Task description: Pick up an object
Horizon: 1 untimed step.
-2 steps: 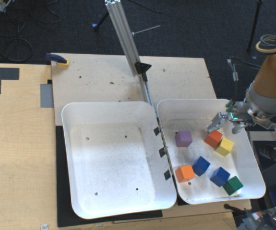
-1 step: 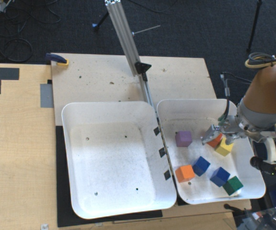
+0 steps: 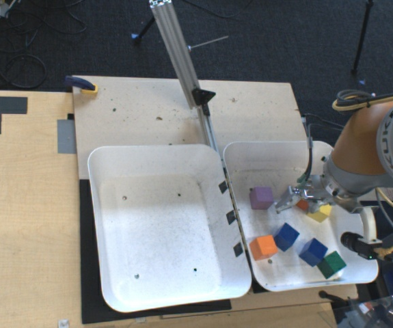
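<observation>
We see the gripper low in the right bin, between the purple cube and the yellow block; whether its fingers are open or closed we cannot tell. Nearer the front rim lie an orange cube, two blue cubes and a green cube.

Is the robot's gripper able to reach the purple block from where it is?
Probably yes. The gripper hangs in the right bin, just beside the purple block, and the strip of bin floor between them looks bare. The other blocks lie nearer the front, out of its path.
</observation>
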{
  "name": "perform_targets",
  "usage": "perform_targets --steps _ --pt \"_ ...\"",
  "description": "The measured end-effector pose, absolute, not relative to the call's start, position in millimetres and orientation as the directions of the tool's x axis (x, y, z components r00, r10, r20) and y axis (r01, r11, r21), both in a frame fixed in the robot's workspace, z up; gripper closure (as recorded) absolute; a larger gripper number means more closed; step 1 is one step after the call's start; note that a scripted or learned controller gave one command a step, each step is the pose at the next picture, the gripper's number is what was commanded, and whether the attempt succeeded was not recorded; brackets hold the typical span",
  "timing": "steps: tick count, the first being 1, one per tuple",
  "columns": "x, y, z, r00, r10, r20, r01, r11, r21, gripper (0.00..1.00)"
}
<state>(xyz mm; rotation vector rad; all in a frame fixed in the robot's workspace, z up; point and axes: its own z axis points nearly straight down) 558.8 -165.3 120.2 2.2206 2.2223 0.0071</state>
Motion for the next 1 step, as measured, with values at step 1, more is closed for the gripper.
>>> perform_targets --steps 1 --pt "559.8 -165.2 91.6 0.003 1.000 0.000 1.000 -0.003 0.000 0.00"
